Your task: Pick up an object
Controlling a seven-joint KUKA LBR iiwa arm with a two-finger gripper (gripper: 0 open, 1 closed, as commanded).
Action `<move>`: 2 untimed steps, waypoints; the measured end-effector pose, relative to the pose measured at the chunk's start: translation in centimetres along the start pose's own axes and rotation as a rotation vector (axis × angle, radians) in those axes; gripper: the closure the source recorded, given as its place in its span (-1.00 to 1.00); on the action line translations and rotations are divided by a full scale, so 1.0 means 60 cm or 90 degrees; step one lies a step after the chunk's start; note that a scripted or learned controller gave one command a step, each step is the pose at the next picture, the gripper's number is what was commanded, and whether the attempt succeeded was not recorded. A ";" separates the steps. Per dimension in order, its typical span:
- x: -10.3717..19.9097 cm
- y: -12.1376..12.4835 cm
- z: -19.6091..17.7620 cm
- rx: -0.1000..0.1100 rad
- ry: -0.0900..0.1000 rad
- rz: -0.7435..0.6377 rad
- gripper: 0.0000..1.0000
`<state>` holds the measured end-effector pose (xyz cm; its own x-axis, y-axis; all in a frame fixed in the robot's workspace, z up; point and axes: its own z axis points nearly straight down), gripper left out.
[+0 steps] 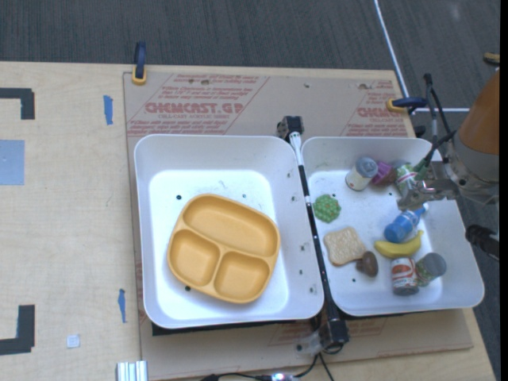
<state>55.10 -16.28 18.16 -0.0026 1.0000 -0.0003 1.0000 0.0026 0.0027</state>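
The tool [413,199], fingers unclear, is hovering over the blue cup [400,228]; crowding banana [398,248] is risking a slip.

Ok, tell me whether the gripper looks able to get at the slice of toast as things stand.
Probably yes. The slice of toast lies flat in the right bin with open space above it; the gripper hangs nearby, over the blue cup.

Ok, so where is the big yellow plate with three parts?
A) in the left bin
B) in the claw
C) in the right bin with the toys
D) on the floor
A: the yellow plate lies flat in the left bin, alone, while the banana and the slice of toast are in the right bin.
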 end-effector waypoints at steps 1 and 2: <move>-0.054 -0.081 0.017 0.002 0.000 0.002 1.00; -0.103 -0.118 -0.016 0.000 -0.001 0.002 1.00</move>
